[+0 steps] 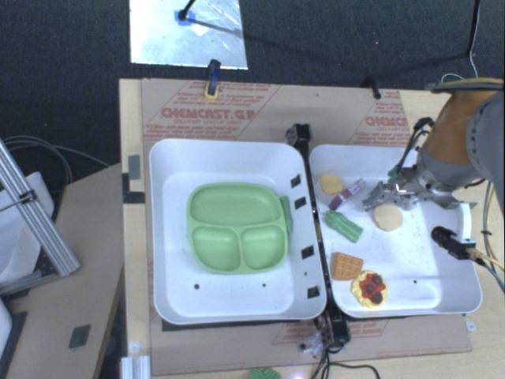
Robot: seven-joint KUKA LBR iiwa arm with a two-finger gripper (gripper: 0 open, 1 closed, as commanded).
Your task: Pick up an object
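The right bin (450,290) holds several toy foods. A beige round piece (388,218) lies near its middle, and my gripper (387,196) hangs low just above and to the left of it, reaching in from the right. A purple and white marker-like piece (346,195) lies to the gripper's left, beside a small yellow round (331,184). A green pickle-shaped piece (342,226) lies below them. A brown waffle square (346,265) and a yellow pizza piece with red toppings (370,287) sit near the bin's front.
The left bin (173,290) holds a green three-compartment tray (237,227). A black part of the arm's mount (450,243) juts over the right bin's right side. Black clips (298,135) sit along the divide between the bins.
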